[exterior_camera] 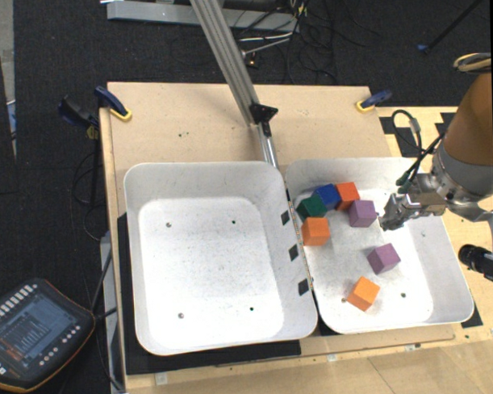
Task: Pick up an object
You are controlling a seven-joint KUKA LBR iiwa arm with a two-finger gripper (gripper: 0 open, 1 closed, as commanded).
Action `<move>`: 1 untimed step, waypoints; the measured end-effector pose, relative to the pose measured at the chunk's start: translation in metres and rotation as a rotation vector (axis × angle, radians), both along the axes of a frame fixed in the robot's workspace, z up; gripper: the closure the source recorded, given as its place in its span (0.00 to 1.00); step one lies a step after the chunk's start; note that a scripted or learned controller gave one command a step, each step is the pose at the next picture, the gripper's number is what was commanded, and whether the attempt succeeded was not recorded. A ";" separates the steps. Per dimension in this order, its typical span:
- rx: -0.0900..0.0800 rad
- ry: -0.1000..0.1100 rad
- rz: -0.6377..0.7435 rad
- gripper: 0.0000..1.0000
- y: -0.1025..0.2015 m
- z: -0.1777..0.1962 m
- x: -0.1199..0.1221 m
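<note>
Several small cubes lie in the right bin (444, 302). At its far left corner a blue cube (327, 195), a green cube (314, 206) and an orange cube (347, 193) crowd together. Just below them sits another orange cube (315, 230). A purple cube (362, 213) rests near the bin's middle, a second purple cube (383, 258) lies nearer the front, and a third orange cube (364, 293) is closest to the front. My gripper (392, 218) hangs over the right bin, just right of the upper purple cube.
The left bin (143, 236) stands beside the right one on the wooden bench. A metal pole (230, 59) slants down to the seam between the bins. A teach pendant (33, 333) lies off the bench at the lower left.
</note>
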State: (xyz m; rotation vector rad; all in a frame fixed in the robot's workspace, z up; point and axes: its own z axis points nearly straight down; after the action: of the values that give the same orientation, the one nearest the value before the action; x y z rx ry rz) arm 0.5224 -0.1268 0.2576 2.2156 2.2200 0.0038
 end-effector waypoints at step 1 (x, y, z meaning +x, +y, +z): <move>0.002 0.004 0.005 1.00 0.056 -0.012 0.019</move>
State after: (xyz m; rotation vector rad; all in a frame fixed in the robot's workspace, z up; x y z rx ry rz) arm 0.5417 -0.0709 0.2459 2.2130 2.2294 0.0015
